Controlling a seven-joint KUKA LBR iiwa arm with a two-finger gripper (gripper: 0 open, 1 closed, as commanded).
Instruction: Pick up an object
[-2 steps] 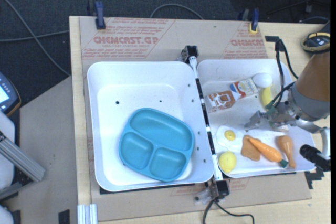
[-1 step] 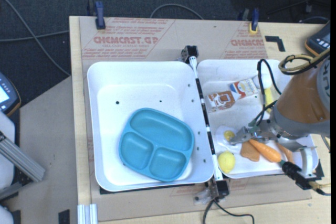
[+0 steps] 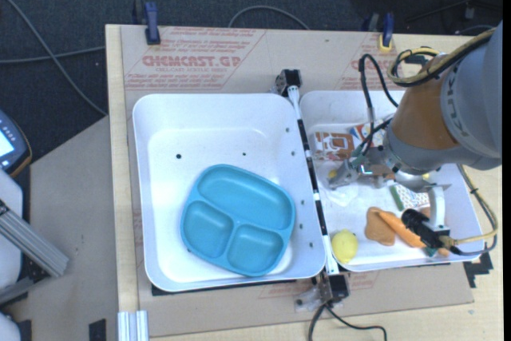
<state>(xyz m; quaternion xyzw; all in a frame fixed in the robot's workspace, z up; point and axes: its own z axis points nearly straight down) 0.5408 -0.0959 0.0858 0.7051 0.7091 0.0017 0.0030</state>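
Yellow ball (image 3: 345, 245): Nearest you, a small round ball sits in the near left corner of the right bin (image 3: 355, 212).
Orange lump (image 3: 380, 226): Just right of the ball. A slim carrot-like stick (image 3: 409, 232) lies against its right side, its long axis slanting from far-left to near-right.
Blue plate (image 3: 237, 218): A three-part plate lies flat in the left bin (image 3: 207, 136).
Gripper (image 3: 355, 170): It is low in the right bin, close to the wall between the bins. You cannot tell whether it is apart or together, and nothing shows as held.
Printed packet (image 3: 335, 141): It lies flat just beyond the gripper, toward the far wall.
Key relation: The packet lies on the gripper's far side, while the ball and the orange pieces lie on its near side. The packet looks to be your closest pick.
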